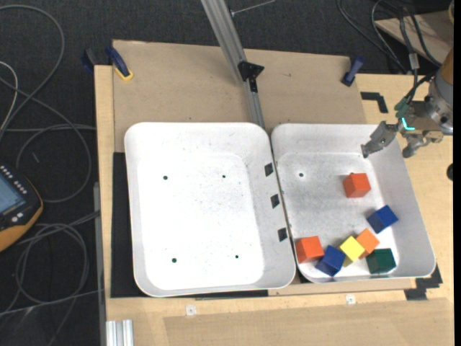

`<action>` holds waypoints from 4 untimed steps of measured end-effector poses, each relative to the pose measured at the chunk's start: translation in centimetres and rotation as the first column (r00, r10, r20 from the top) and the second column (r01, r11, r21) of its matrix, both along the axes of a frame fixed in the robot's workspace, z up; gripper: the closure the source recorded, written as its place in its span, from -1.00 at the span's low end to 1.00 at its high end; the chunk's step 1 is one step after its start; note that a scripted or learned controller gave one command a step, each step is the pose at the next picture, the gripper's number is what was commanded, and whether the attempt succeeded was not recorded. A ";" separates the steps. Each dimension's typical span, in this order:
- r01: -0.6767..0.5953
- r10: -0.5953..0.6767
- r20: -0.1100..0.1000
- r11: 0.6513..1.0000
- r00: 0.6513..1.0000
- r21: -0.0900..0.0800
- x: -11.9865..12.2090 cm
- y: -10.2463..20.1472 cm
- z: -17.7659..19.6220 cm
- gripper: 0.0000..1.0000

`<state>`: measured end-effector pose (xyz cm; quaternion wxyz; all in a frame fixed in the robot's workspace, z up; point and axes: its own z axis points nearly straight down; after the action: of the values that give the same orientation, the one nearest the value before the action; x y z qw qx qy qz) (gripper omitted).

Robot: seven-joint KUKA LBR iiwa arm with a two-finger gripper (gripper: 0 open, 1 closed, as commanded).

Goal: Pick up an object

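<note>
left bin well left of jaws | right bin under jaws | red block just below-left of jaws, alone | other blocks near front rim | jaws released, spread, grasping nothing

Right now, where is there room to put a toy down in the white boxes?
The left bin has a bare floor from wall to wall. In the right bin, the far left part is bare, beside the red block. Its near edge is crowded: orange block, yellow block, green block and others.
</note>
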<state>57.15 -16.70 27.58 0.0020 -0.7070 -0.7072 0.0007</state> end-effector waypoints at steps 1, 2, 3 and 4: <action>-0.001 0.001 0.004 1.000 1.000 -0.001 0.1 0.0 0.2 -1.00; 0.000 0.000 -0.001 1.000 1.000 0.000 -0.2 0.7 -4.2 -1.00; 0.001 -0.001 -0.004 1.000 1.000 0.001 -0.9 0.8 -10.3 -1.00; 0.001 -0.001 0.007 1.000 1.000 -0.007 -0.3 0.1 -15.9 -1.00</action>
<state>56.86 -16.58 11.69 -0.0030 -0.7074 -0.7068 0.0004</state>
